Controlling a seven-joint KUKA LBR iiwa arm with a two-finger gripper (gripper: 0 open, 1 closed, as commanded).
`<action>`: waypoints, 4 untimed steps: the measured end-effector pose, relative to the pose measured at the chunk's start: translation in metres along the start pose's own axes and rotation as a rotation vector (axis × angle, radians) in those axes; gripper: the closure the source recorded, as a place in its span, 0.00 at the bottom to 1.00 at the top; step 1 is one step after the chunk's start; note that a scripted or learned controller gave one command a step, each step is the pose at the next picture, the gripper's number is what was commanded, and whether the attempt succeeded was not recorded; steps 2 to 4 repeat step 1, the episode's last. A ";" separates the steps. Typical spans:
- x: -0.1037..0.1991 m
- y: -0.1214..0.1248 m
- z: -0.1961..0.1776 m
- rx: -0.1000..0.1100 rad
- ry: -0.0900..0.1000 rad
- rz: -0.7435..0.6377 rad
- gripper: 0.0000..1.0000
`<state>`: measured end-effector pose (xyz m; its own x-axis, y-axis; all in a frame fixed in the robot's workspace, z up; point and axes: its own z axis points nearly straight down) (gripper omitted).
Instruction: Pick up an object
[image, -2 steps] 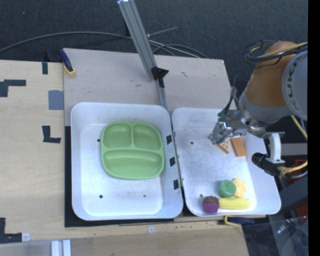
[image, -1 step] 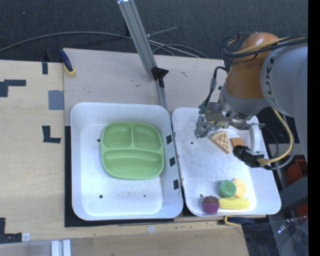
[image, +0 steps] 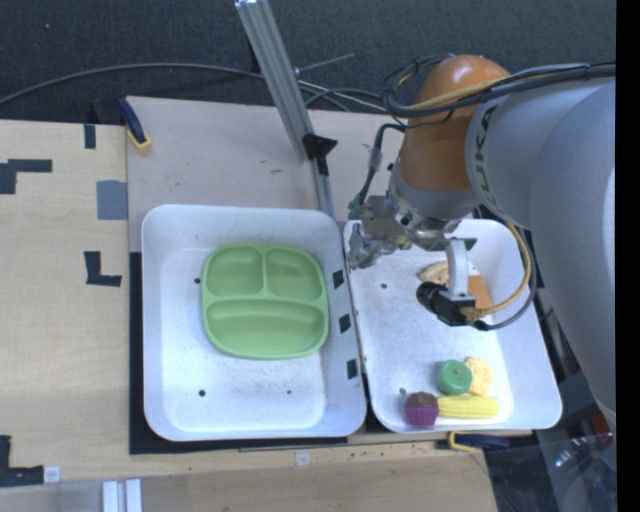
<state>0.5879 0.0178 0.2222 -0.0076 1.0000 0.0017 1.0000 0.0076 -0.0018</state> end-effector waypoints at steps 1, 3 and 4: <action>0.052 0.010 -0.012 -0.002 0.000 0.000 1.00; 0.052 0.010 -0.012 -0.002 0.000 0.000 1.00; 0.052 0.010 -0.012 -0.002 0.000 0.000 1.00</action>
